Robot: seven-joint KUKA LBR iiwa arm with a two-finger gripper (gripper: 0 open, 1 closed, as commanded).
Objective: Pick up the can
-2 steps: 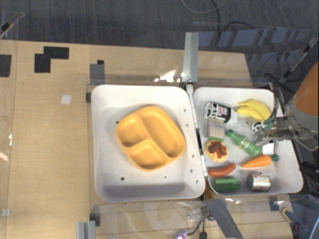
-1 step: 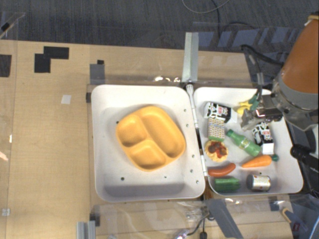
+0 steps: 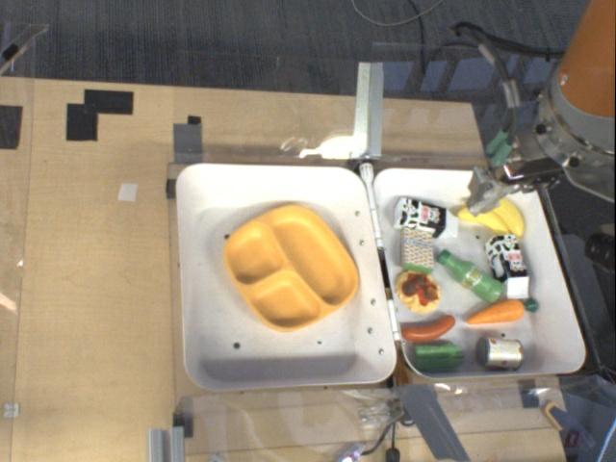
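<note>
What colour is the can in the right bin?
Silver-grey metal can, lying at the bin's near edge; camera view.

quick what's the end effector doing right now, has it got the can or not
End effector: over the bananas at the back of the right bin; open or closed cannot be told.
Can: lying at the bin's front, not held.

Two white bins [image 3: 192, 287]. A yellow tray [image 3: 289, 263] sits in the left one. In the right: black-and-white cow-patterned cartons [image 3: 421, 217], yellow bananas [image 3: 500, 219], a green bottle [image 3: 470, 272], an orange carrot [image 3: 499, 312], a red sausage [image 3: 427, 329], a silver can [image 3: 501, 352].
</note>
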